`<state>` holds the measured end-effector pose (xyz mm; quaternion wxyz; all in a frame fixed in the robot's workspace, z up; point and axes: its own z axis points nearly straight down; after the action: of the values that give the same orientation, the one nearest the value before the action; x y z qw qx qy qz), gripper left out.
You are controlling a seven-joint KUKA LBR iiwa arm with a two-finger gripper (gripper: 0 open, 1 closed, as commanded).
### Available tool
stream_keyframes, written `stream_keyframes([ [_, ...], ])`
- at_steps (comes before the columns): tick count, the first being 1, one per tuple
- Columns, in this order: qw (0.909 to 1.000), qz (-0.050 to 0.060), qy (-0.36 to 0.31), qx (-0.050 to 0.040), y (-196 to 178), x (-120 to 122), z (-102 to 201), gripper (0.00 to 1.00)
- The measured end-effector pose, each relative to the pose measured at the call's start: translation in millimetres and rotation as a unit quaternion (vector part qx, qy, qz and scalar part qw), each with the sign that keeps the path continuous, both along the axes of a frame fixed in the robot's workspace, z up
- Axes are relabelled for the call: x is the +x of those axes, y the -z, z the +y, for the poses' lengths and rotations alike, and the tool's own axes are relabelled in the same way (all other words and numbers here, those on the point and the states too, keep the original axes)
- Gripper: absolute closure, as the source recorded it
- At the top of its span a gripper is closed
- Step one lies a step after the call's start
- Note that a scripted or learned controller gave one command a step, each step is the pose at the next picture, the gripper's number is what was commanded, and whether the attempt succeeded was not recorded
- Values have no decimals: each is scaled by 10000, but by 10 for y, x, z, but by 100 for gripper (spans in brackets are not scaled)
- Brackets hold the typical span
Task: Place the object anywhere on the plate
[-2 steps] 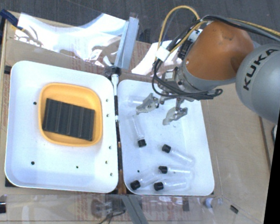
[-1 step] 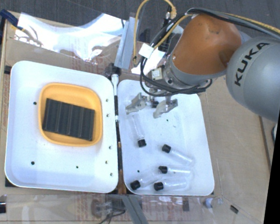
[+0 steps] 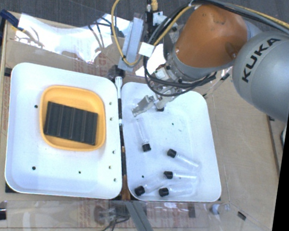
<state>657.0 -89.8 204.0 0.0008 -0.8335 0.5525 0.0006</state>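
Claw (image 3: 149,105) hovered over the right bin's (image 3: 212,149) far end (grip state unclear), above scattered clear tubes (image 3: 142,136). Yellow plate (image 3: 74,99) sat in the left bin (image 3: 19,142). Slippery tubes might roll away, causing a missed grasp.

**What my arm looks like from the camera**

I see the arm (image 3: 265,65) as a thick, rounded grey body with the black letters KUKA on its side. Above the wrist there is a big orange dome-shaped band. Black cables make loops under this band, and one yellow cable makes an arc to a grey upright bracket. The end effector (image 3: 147,105) is small, metallic and light grey.
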Motion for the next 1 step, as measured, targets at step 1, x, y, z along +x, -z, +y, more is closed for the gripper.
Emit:
stream_keyframes([
  [1, 9996, 1, 283, 0, -160, -1, -65, 0],
])
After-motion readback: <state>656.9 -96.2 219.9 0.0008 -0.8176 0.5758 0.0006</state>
